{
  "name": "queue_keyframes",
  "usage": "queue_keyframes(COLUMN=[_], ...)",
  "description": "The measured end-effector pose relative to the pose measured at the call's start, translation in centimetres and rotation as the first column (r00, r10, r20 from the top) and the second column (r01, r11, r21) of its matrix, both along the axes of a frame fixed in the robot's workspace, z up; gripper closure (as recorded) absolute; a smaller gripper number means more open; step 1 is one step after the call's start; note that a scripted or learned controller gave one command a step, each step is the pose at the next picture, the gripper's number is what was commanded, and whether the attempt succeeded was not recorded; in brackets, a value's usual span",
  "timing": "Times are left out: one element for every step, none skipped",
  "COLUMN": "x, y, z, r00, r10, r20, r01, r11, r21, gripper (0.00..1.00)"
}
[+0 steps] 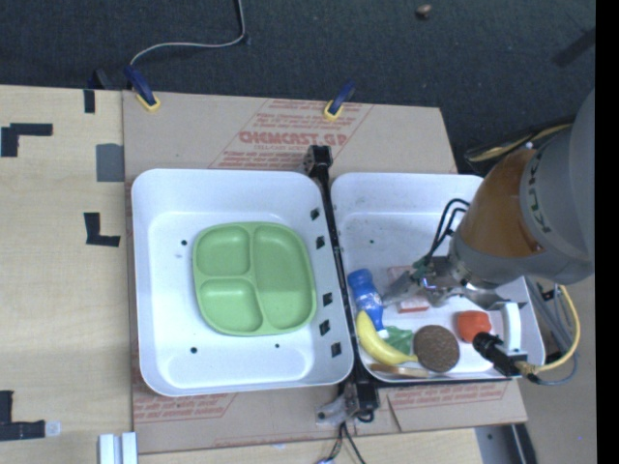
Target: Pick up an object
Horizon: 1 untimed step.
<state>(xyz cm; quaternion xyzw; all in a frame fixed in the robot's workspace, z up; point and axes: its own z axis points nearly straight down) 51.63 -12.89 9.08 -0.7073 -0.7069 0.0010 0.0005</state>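
Picking is under way at the bench, judging by the pose: the grey arm with the orange band (508, 206) is reaching in from the right and lowering its two-finger claw (418, 280) into the right-hand shallow white bin (406, 193). Whether the claw is released or clenched cannot be told from this angle, and nothing is visibly caught in it.

Objects are clustering at the near end of that bin. A blue plastic bottle-shaped item (364, 293) is lying just left of the claw, against the divider between the bins. A yellow banana (378, 345) is curving nearer the camera, left of and below the claw, with a small green item (397, 335) tucked beside it. A brown round disc-like object (436, 347) is sitting near and slightly right of the claw, and an orange-red rounded piece (472, 325) is resting further right, partly under the arm's wrist. A flat pale card with a red stripe (413, 306) is lying almost directly beneath the claw and looks the likeliest target.

The next move is likely calling for a final descent and a firm closing on one item, then a clean lift.

The left-hand white bin (155, 211) is holding a light green divided plastic plate (255, 278), well apart from the claw.
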Motion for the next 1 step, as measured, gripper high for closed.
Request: queue_keyframes(x=[-0.01], y=[0.05], z=[0.91], r00=[1.000], r10=[0.000], r20=[-0.001], r01=[0.000], r11=[1.000], r21=[0.001], gripper=[1.00])
